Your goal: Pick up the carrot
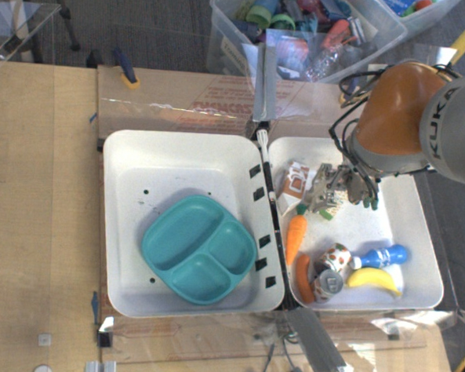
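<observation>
An orange carrot [295, 235] with a small green top lies upright along the left side of the right bin [418, 232], close to the divider. My gripper [328, 197] hangs over the upper middle of that bin, up and to the right of the carrot's green end and apart from it. The grey arm with its orange band [399, 113] reaches in from the upper right.
A teal divided plate [198, 248] sits in the left bin [131, 175]. The right bin also holds a small carton [297, 180], a yellow banana [376, 280], a blue and white bottle [384, 255], a can [329, 281] and a red item [303, 277]. A clear tub of toys [305, 21] stands behind.
</observation>
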Available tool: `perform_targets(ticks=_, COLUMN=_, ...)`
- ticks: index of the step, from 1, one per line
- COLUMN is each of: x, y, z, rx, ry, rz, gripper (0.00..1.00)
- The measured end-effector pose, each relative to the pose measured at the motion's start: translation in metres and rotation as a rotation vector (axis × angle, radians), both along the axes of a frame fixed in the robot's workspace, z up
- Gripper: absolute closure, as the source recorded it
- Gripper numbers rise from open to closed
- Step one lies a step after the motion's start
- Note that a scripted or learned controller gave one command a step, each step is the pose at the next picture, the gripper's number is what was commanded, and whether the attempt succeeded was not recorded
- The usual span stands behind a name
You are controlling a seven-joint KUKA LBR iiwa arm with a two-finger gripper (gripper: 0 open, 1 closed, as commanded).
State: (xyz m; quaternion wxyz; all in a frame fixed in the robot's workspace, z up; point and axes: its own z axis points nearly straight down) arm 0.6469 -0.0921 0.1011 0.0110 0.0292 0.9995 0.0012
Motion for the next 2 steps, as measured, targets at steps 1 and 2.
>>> perform_targets(ticks=1, x=0.0143, y=0.0035, z=0.0993, rx=-0.001, ry=0.014, rz=0.016, gripper=1.0)
perform_targets(ticks=2, x=0.0141, y=0.0035, z=0.0988, rx=-0.001, ry=0.015, rz=0.017, gripper=0.0)
